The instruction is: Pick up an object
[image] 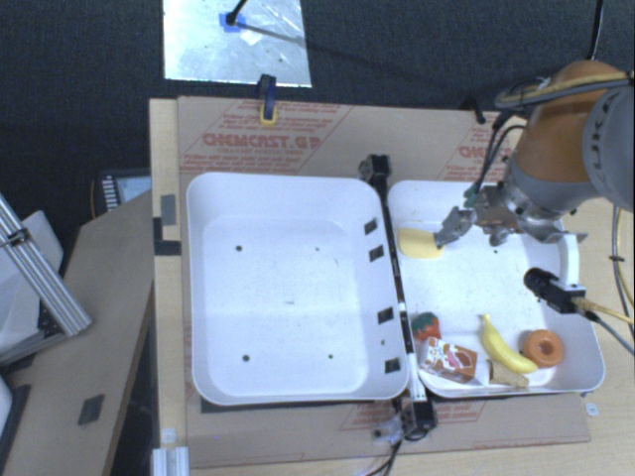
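Observation:
My gripper (453,228) hangs over the far left part of the right bin (585,365), reaching in from the right. Its tip is just right of a pale yellow flat piece (419,244) that lies against the bin's left wall. I cannot tell whether it touches that piece. Along the near edge of the same bin lie a small red and green fruit (427,325), a printed packet (450,360), a yellow banana (499,344) and an orange ring (543,347).
The left bin (288,286) stands beside the right one, with a black divider strip (392,276) between them. Both rest on a cardboard sheet (298,132). A shiny foil square (236,28) lies beyond the bench.

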You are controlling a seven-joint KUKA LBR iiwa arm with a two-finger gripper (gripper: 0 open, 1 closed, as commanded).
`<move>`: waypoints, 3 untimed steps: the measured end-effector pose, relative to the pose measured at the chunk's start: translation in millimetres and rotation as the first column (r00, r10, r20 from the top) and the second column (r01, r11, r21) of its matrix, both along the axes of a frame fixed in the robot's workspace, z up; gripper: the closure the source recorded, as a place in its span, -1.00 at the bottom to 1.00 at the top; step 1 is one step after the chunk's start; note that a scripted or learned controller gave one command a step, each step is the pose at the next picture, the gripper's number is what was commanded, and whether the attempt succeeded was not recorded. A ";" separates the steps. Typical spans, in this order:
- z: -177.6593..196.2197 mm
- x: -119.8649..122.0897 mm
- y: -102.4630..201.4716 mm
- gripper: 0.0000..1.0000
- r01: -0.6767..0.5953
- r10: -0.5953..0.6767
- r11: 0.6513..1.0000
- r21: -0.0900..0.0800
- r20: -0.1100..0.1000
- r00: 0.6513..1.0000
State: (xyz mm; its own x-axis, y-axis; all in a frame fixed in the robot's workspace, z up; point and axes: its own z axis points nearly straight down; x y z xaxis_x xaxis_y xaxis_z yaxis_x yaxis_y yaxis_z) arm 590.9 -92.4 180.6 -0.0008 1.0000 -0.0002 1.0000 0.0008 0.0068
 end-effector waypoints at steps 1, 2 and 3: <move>-63.3 1.7 10.1 -1.00 -0.003 0.003 1.000 0.001 -0.010 1.000; -94.4 71.2 -19.9 -1.00 -0.003 0.003 1.000 -0.002 -0.001 1.000; 109.6 31.6 47.3 -1.00 -0.010 0.010 1.000 0.001 0.013 1.000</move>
